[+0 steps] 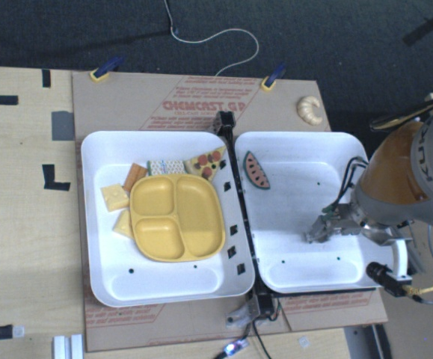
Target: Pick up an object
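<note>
While tool [315, 234] state unclear, low in right bin [291, 275], watermelon slice [256, 170] well apart

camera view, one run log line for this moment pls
tool low in right bin | nothing seen held | watermelon slice apart, far-left corner | yellow plate in left bin

A dark carpeted floor [66, 21] spans the far side. A light wooden bench [22, 223] with black marks carries a cardboard sheet [201, 99] clipped at its far corners.
</note>
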You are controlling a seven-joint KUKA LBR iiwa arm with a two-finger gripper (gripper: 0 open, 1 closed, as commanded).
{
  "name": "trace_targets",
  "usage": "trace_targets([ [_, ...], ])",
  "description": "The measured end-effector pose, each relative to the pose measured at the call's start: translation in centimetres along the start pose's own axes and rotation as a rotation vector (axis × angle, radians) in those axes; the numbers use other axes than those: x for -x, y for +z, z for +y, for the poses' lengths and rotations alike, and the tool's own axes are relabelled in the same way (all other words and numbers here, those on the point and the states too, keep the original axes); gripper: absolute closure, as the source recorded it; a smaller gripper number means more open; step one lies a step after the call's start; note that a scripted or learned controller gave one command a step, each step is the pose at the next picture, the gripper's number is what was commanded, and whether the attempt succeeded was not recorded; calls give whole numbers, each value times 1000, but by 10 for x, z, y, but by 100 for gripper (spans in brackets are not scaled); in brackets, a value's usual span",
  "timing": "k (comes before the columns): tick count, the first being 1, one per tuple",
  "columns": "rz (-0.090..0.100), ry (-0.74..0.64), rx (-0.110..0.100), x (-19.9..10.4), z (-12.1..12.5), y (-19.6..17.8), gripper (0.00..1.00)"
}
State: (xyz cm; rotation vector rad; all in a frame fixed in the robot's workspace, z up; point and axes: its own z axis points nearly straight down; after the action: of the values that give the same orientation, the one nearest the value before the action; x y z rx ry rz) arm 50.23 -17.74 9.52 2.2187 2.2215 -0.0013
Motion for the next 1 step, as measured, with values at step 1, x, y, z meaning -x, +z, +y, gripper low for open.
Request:
trace_targets([
  [1,2,-1,0,-7,1,-43,100],
])
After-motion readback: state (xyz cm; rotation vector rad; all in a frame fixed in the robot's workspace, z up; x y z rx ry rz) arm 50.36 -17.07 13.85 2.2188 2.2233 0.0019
